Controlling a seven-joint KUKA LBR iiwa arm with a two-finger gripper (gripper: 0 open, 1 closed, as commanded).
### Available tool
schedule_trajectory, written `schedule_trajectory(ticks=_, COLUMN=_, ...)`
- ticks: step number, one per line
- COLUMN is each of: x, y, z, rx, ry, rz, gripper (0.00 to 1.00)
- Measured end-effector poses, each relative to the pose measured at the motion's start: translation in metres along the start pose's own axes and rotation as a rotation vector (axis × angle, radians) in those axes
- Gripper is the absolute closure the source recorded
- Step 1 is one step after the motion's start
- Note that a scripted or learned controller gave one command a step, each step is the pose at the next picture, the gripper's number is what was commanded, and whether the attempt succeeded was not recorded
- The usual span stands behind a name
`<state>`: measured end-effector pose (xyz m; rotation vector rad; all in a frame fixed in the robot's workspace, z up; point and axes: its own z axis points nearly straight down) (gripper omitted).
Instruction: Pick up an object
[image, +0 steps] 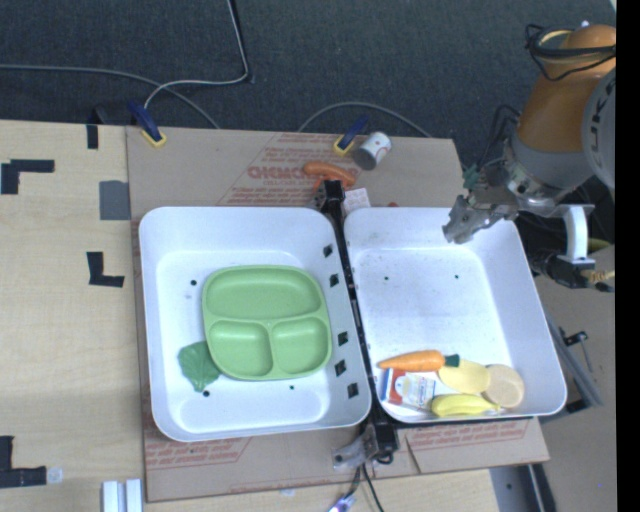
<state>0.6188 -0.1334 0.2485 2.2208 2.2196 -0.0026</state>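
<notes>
Down in the right bin's (520, 300) near corner, a toy carrot (410, 361) lies with its long axis across the bin, green end pointing right, orange tip left. A yellow banana (462, 405) lies just beside it, likewise crosswise. The arm reaches in from the right, its hand (462, 226) hanging over the bin's far right corner, well apart from both; I cannot tell its grip state.
</notes>
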Motion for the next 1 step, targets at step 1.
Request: schedule_trajectory(ticks=1, x=0.0645, y=-0.018, z=0.0158, rx=0.002, ry=0.003, rz=-0.002, gripper=1.0)
